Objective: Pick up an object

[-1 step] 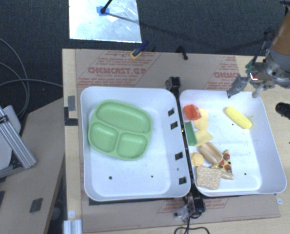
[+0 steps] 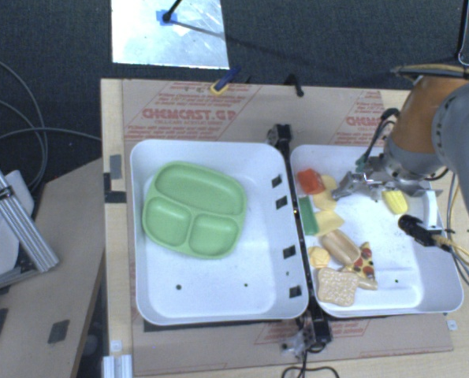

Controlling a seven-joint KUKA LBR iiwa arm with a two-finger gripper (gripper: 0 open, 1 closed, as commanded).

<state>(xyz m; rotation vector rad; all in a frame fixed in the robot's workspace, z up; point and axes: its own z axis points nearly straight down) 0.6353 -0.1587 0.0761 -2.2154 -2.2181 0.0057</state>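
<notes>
Plastic toy food is heaped at the left of the right bin (image 2: 435, 290), where the tool (image 2: 352, 183), its grip state not discernible, is poised just beside a yellow piece (image 2: 325, 202), so the reaching step is judged underway and a centred descent is needed next.

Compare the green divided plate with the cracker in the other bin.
The green divided plate is far larger than the cracker. The plate is rounded with three compartments; the cracker is flat, squarish and pale tan. The plate lies alone in the left bin; the cracker sits among toy food in the right bin. Both lie flat.
</notes>
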